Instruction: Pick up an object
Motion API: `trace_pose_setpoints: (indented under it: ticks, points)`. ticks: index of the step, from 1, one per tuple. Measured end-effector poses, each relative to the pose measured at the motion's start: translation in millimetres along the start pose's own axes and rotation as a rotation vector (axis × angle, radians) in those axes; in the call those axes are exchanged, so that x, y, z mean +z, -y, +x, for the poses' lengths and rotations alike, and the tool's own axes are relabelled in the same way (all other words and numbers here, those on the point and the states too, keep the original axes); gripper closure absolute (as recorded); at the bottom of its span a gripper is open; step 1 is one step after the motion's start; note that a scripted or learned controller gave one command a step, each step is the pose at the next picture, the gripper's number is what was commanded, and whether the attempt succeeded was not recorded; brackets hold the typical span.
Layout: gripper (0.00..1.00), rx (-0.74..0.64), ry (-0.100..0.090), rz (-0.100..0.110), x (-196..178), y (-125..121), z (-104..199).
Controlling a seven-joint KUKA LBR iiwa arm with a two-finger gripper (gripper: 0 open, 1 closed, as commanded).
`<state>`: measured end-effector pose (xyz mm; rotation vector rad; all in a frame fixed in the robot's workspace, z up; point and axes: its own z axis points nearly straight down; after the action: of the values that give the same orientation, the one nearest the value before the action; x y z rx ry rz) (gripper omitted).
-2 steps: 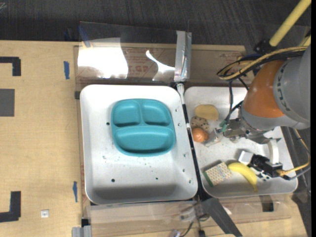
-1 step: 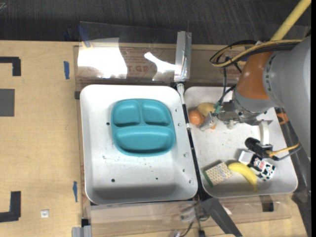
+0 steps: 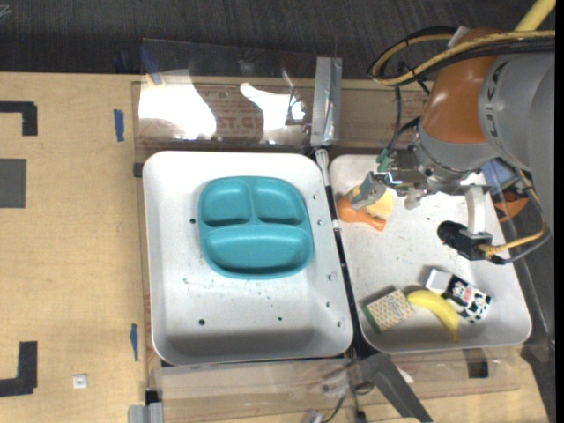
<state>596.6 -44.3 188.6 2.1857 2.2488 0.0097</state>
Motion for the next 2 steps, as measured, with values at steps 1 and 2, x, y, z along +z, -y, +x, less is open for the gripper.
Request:
trace_pose_setpoints:
  ticks: [1,2]
  points:
    - [0.0,-0.118,0.001,0.011,77.0,-39.1,-65.9]
    - [0.0,-0.092,0.008,-0.005,94.2,-39.2,-61.4]
